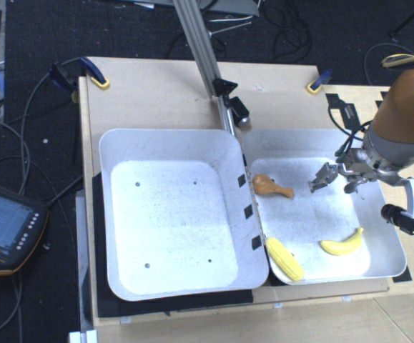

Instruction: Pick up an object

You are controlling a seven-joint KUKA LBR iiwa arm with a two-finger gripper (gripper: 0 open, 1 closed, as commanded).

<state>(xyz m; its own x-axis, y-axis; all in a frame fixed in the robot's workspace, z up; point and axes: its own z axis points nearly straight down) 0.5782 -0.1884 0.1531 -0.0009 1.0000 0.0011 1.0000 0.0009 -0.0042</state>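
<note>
Three things lie in the right bin (385, 263). Nearest my gripper (333, 178) is the brown drumstick toy (271, 186), just to its left, long axis running toward the jaws. I see the jaws apart, clamped on nothing, so I'd sweep left.

Arm reaching from right, end effector (333, 180) open, unladen

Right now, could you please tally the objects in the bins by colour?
Yellow: 2, the banana and the corn cob.
Orange-brown: 1, the pear-shaped toy.
Total: 3, all in the right bin.
</note>
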